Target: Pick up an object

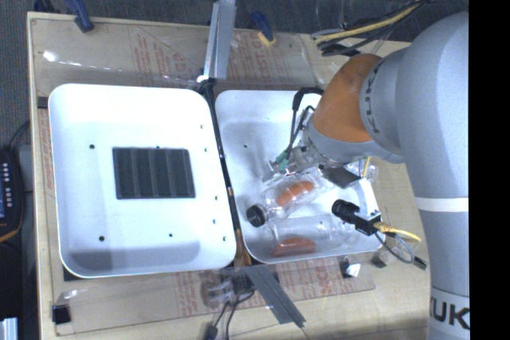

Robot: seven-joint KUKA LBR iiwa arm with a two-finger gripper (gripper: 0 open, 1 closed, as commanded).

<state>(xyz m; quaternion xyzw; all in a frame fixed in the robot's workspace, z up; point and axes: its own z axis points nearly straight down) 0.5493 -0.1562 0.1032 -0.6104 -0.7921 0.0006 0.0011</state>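
Down in the right bin (239, 123), the gripper (288, 163) hangs low; whether it grips anything, I cannot tell. Just below it lies a clear bottle (291, 195) with orange inside.

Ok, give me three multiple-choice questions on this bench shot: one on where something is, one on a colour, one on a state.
1. Where is the hand?
A. over the left bin
B. over the right bin
C. off the bench

2. What colour is the band above the wrist?
A. orange
B. green
C. blue

3. How does the dark grid panel lie?
A. propped on edge
B. hanging over the rim
C. flat on the left bin floor

Key: B, it hangs above the right bin clutter; A, it shows orange; C, it lies flat.
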